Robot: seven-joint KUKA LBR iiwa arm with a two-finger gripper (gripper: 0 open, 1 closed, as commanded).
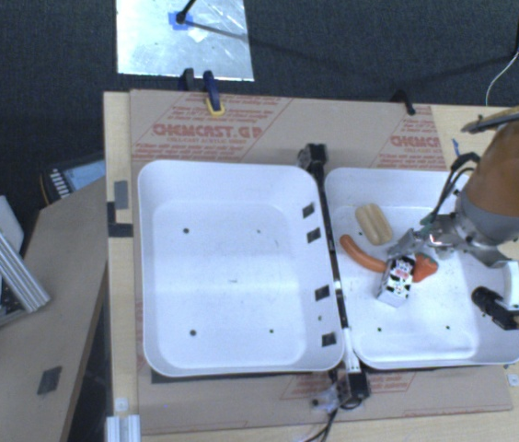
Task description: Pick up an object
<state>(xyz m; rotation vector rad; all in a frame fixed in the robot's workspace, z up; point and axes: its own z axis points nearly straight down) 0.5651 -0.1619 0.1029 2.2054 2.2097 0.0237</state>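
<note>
While the arm (508,178) leans in from the right over the right bin (425,339), we judge the pick as not yet done — nothing hangs clear of the bin floor. Our pincer (428,238) sits low among the objects, but its tips are lost in clutter and blur, so we cannot tell how it stands or whether it has hold of anything.

Three or four things lie clustered in that bin, left of its centre. An orange sausage (363,255) lies nearest the divider, its long axis running from upper left down to lower right, the lower end pointing at the pincer. Just above it is a tan roll (373,223), its long axis on much the same slant. A white block with black marks (396,282) stands just below the pincer, tilted a little, and a small red piece (424,267) touches or nearly touches it — we cannot tell which.

What remains, as we see it: closing on one item, most likely the red piece or the block, and lifting it free. The left bin (232,274) plays no part.
</note>
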